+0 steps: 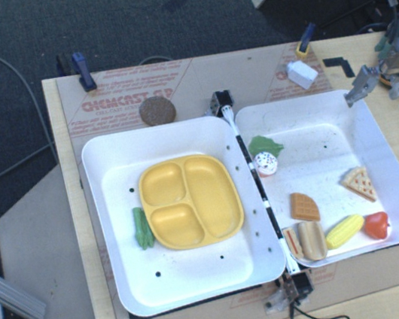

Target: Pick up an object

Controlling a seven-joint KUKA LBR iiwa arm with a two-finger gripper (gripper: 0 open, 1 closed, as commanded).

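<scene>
Bench [46,243]: tan board carrying a cardboard sheet [171,83] under the bins. Red print on the sheet reads roughly "CHEMCAST GP"; the smaller lines above and below it are too fine to read. A second, fainter red print sits on the right part of the sheet, illegible.

Left bin [128,274]: white, shallow. Holds a yellow divided plate [190,199] with three compartments, near the centre. A green pea pod [143,228] lies just beside the plate's left edge, long axis running near to far.

Right bin [394,181]: white, touching the left bin along a black-clipped seam. Contents, largest first:
- hot dog [309,240], near-left corner, long axis near to far, against the near wall.
- corn cob [345,231], yellow, just right of the hot dog, long axis left-right and tilted, right end farther.
- waffle wedge [359,184], right of centre, point toward the left.
- toast slice [304,207], orange-brown, above the hot dog.
- green leaf [264,145], far-left corner.
- tomato [377,226], red, touching the corn's right end.
- white cupcake [265,163], just below the leaf, by the seam.

Outside the bins: brown round disc [157,111] and a white block [301,73] on the cardboard; blue clamps at the far edge.

Gripper [361,88]: at the right bin's far-right corner, above the rim, apart from every object. Cannot tell how its tips stand.
</scene>
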